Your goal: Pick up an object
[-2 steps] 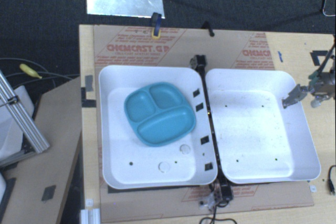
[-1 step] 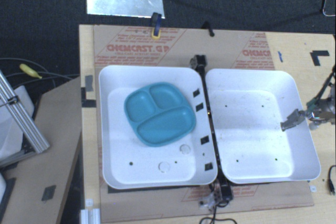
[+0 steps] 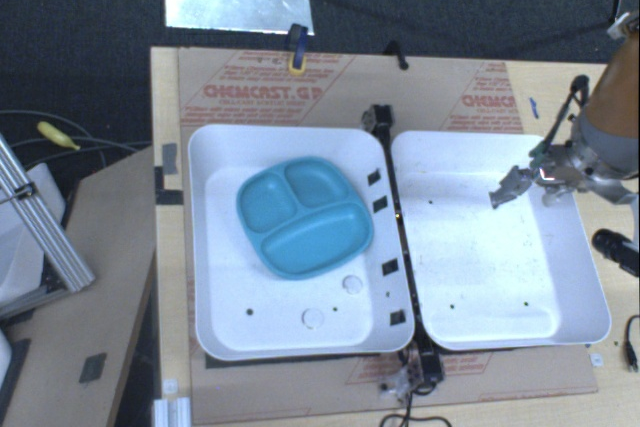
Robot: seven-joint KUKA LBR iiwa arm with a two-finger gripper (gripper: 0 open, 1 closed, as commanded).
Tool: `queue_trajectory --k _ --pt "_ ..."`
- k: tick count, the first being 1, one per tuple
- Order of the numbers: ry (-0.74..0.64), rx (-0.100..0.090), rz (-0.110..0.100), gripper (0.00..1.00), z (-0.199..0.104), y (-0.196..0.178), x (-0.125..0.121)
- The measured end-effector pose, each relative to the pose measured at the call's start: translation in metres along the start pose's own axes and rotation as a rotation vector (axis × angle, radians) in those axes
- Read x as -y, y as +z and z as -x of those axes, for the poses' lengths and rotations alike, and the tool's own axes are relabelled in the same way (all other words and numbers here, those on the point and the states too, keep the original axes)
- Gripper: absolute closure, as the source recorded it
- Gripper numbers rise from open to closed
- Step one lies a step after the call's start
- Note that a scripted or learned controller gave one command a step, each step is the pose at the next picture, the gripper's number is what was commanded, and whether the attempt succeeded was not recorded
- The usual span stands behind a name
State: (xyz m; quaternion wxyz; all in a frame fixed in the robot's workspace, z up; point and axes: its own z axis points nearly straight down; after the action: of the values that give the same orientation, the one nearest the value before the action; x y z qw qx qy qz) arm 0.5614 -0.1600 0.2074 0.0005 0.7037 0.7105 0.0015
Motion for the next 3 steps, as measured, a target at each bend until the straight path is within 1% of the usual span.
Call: queue_trajectory --k 1,2,3 --pt "0.004 0.0 -0.003 0.0 -0.041 -0.025 0.067" --pt "-0.002 0.0 0.007 0.0 -0.097 -0.06 -0.001" --pt "0.002 0.001 0.002 0.0 -0.115 -0.053 -0.058"
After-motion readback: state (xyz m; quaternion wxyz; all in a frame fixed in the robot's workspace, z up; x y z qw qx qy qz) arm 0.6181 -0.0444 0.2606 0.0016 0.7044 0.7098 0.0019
